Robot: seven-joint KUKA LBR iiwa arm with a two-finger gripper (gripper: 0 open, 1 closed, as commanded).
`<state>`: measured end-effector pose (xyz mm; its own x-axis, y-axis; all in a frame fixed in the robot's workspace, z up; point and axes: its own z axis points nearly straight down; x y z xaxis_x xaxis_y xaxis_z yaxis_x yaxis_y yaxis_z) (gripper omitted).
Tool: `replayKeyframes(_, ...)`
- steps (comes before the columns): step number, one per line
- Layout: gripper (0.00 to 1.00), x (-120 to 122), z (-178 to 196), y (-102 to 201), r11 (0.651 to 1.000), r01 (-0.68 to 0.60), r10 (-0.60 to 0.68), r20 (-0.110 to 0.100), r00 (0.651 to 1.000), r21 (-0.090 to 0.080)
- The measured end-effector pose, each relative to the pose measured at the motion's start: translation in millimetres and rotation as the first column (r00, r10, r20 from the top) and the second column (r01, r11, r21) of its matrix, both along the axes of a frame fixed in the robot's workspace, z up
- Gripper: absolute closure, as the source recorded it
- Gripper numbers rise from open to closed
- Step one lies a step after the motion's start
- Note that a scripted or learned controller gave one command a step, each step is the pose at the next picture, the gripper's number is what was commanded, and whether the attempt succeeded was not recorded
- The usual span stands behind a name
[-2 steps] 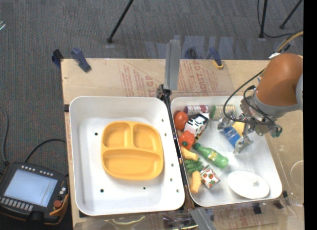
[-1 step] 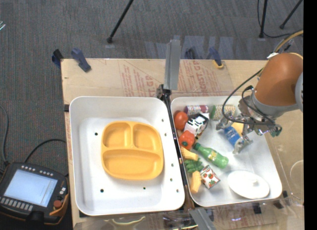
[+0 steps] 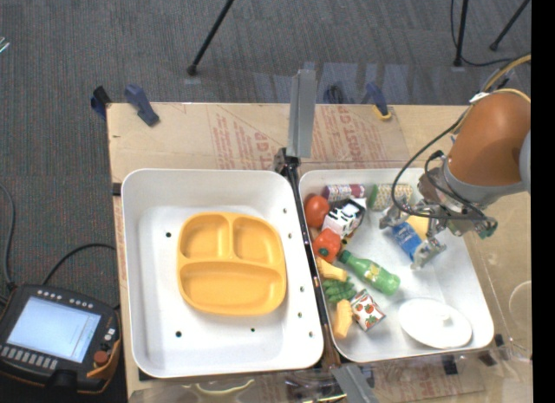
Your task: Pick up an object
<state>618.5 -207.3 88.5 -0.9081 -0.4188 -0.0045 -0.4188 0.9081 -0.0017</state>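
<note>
My arm (image 3: 487,146) comes in from the right, orange band above the wrist, and hangs over the upper right part of the right bin (image 3: 473,293). My gripper (image 3: 414,238) is low inside that bin. Fingers are spread, one on each side of a small blue packet (image 3: 404,238) with a yellow piece (image 3: 418,224) just beside it. The packet sits between the fingers, but I cannot tell whether they are touching it or whether it is off the bin floor.

Right bin contents, left to right:
- Red tomato (image 3: 316,211) against the left wall, near the top.
- Black and white carton (image 3: 345,217) just beside the tomato.
- Dark can (image 3: 344,191) lying along the top wall.
- Red pepper (image 3: 327,244) below the carton.
- Green bottle (image 3: 371,272) lying at a slant in the middle, cap toward the pepper.
- Small box with strawberries on it (image 3: 367,310) below the bottle.
- Orange carrot (image 3: 342,318) touching the box on its left.
- Green vegetable (image 3: 339,290) between the pepper and the carrot.
- White plate (image 3: 434,321) in the lower right corner, well apart from the gripper.

Left bin (image 3: 147,219) holds a yellow tray (image 3: 232,263) with three sections, lying flat near the middle.

Both bins rest side by side on a brown board (image 3: 199,133). A handheld control pad (image 3: 56,334) lies on the floor at lower left.
</note>
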Motion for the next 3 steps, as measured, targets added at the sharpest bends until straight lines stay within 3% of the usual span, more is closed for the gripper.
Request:
replayKeyframes(1, 0.00, -20, -1, -1, 0.998, -0.064, 0.064, -0.004, 0.998, 0.001)
replayKeyframes(2, 1.00, -18, 10, 1, 0.998, -0.065, 0.065, 0.000, 0.998, 0.002)
replayKeyframes(3, 1.00, -6, 129, -6, 0.979, 0.206, -0.206, 0.004, 0.979, 0.001)
